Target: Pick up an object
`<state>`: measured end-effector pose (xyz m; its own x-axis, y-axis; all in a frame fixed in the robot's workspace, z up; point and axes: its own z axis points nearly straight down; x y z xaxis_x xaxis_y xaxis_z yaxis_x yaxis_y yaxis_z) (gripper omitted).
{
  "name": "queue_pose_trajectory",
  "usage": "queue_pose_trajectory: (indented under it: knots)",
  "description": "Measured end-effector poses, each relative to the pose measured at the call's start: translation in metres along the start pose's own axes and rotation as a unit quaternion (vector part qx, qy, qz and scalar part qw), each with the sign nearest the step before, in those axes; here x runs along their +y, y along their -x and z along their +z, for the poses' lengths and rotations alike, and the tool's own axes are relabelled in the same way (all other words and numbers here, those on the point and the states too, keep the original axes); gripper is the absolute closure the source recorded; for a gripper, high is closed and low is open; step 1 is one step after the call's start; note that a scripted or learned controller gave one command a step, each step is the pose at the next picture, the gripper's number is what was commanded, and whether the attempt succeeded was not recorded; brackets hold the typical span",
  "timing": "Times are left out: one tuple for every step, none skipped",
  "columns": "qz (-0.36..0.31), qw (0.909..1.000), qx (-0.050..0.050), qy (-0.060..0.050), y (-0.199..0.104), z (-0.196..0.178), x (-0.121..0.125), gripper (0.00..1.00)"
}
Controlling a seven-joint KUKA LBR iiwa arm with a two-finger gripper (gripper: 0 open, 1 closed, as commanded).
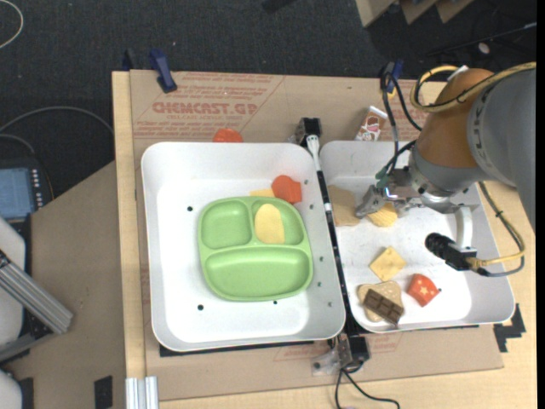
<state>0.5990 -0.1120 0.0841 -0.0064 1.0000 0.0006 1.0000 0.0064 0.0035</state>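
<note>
At the upper left of the right bin (490, 309), about ten o'clock from that bin's middle, a small yellow piece (384, 218) lay on the white floor, and I took it for the likeliest thing to be picked. My pincer (373, 204) sat directly over its upper left edge, low in the bin, but I could not tell from the slanted overhead view how its tips stood or whether anything was caught in them; the yellow piece looked to be resting on the bin, not lifted. I judged the step in hand to be the final descent and closing on that piece, with the pick not yet made. The next move, as I read it, called for centring over the piece and closing before any lift, since it lay close to the bin's left wall.

Toward five o'clock from it lay a yellow wedge (387, 263), then a red piece (423, 290) and a brown chocolate bar (381, 303) near the bottom rim. Across the divider, at nine o'clock, the left bin (166, 228) held a green divided tray (253, 271) with a pale yellow item (270, 223) in one compartment and an orange-red object (288, 188) just beyond the tray's upper rim. Both bins sat on the brown surface (136, 118).
</note>
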Motion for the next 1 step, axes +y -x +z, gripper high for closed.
queue_pose_trajectory:
  knots:
    - [-0.001,1.0000,0.001,0.005,-0.0695,-0.1080,0.0123,1.00]
